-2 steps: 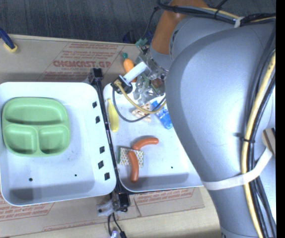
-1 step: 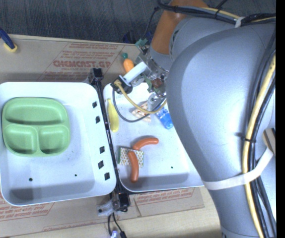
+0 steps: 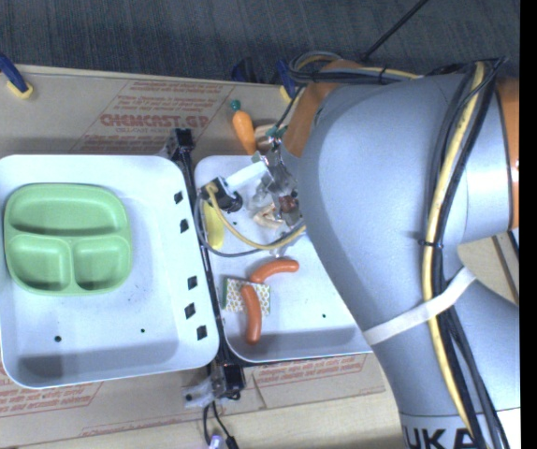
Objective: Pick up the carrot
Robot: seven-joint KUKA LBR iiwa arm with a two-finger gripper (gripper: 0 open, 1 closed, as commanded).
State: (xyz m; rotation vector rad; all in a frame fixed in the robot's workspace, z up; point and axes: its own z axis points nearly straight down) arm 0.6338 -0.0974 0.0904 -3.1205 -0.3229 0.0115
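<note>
The carrot (image 3: 242, 130) is small and orange with a green tip. It lies at the far edge of the right bin (image 3: 329, 330), on or just past the rim, pointing away from me. My gripper (image 3: 267, 187) hangs over the far half of that bin, a little nearer and to the right of the carrot, tangled in view with a white part and a yellow cable (image 3: 250, 243). The carrot sits beside the wrist, apart from the gripper's tip. The big grey arm (image 3: 390, 213) hides the right side of the bin.
In the right bin lie two orange sausages (image 3: 274, 269) (image 3: 252, 322), a patterned square piece (image 3: 253, 297) and a yellow item (image 3: 213, 223) near the left wall. The left bin (image 3: 147, 335) bears a green divided plate (image 3: 65, 237). Cardboard (image 3: 156, 110) lies behind the bins.
</note>
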